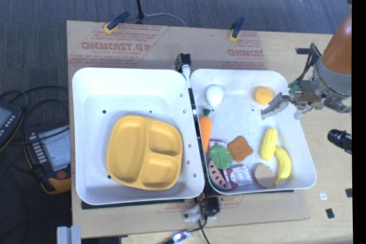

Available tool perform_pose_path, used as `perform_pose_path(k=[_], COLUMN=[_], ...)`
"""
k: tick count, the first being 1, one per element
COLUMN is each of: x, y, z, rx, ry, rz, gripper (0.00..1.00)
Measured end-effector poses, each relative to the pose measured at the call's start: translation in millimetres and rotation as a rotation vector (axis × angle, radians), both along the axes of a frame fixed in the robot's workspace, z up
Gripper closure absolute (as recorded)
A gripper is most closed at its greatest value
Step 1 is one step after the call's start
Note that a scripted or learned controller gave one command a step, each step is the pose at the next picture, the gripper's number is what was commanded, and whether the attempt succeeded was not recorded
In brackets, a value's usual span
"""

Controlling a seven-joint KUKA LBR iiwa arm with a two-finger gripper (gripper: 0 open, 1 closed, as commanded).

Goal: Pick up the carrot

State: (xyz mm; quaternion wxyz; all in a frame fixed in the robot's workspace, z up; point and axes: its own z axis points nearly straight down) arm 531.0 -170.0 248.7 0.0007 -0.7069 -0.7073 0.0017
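Against the right bin's (297,123) left wall, just below the white egg (214,95): the carrot (205,130), orange, lying lengthwise along that wall, green top touching the leafy toy (219,155) beneath. Well apart, over the same bin's upper right rim: the gripper (286,103), fingers spread wide, nothing between them, near the orange ball (263,95). Best approached from above with the jaws turned across the carrot's width; little room on the wall side, so one finger likely to catch the rim unless set slightly inward.
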Motion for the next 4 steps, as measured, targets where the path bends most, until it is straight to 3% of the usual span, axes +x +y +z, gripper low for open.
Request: perform_pose_path(k=[1,2,3,4], x=[39,106,137,138], y=[-35,-38,-32,-37], z=[-108,-151,-158,-148], rx=[0.002,0.02,0.012,0.002], ry=[0.012,-0.008,0.047,0.022], rz=[0.004,-0.3,-0.721,-0.73], gripper=[0.0,0.0,0.0,1.0])
